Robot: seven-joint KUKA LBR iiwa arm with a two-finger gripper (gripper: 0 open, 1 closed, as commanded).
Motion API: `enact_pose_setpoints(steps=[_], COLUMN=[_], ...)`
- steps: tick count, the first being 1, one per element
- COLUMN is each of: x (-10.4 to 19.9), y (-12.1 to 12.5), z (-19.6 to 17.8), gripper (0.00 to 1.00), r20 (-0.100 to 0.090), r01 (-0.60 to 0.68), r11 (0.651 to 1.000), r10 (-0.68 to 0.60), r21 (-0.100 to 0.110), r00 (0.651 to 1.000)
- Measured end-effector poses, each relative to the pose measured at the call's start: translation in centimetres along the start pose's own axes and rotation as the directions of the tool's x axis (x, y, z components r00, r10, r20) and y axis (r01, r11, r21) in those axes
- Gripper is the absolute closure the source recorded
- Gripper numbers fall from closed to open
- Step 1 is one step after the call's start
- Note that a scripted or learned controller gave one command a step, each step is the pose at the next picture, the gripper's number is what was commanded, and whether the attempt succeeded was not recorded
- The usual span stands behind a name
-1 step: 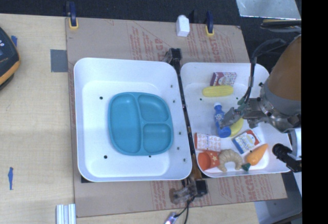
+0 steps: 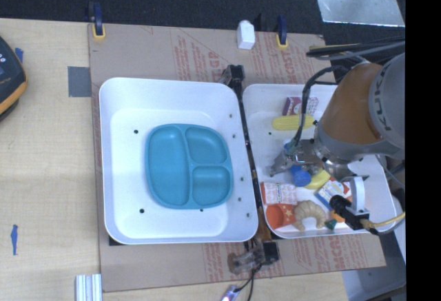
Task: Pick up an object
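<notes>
The pick looked to be at its reaching stage and not yet done: the arm (image 2: 358, 110), grey with its orange band, came in from the right and hung low over the right bin (image 2: 256, 155), with the gripper (image 2: 295, 158) down among the clutter near the bin's middle. Whether the gripper stood wide or closed, and whether it had hold of anything, could not be told, since the wrist and the heaped items hid its working end. Nothing appeared lifted clear of the bin, so by my reading the grasp and the lift were both left to do. The likeliest target was the small blue object (image 2: 300, 175) lying just beside the gripper; it was rounded, bright blue and partly covered, and its exact form was too small to make out. Touching or nearly touching it was a yellow piece (image 2: 316, 180), and farther up the bin lay a yellow banana-like item (image 2: 288, 123) near a dark-printed packet (image 2: 292, 105). Toward the near edge sat a red-and-white packet (image 2: 280, 193), an orange-red item (image 2: 282, 215) and a tan curved toy (image 2: 311, 211), crowded closely together. The left bin (image 2: 110, 155) held a blue divided plate (image 2: 189, 165) lying flat at its middle, well apart from the arm. Both bins rested on a brown board on the counter (image 2: 41, 169).
</notes>
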State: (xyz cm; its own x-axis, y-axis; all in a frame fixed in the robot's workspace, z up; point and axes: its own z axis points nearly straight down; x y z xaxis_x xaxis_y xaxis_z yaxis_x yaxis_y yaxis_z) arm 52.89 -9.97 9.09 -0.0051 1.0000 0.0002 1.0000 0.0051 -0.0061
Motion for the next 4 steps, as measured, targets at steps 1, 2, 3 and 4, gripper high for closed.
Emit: enact_pose_setpoints(steps=[1, 2, 3, 4], x=[0.7, 0.6, -0.3, -0.4], y=[0.6, 2.6, 3.1, 3.1], z=[-0.1, -0.1, -0.1, -1.1], gripper=[0.00, 0.00, 0.00, 1.00], r20=[0.001, 0.001, 0.001, 0.002], r01=[0.000, 0.001, 0.000, 0.003], r11=[1.000, 1.000, 1.000, 1.000], r10=[0.000, -0.001, 0.000, -0.003], r21=[-0.004, -0.003, -0.004, -0.003], r00=[1.000, 1.000, 1.000, 1.000])
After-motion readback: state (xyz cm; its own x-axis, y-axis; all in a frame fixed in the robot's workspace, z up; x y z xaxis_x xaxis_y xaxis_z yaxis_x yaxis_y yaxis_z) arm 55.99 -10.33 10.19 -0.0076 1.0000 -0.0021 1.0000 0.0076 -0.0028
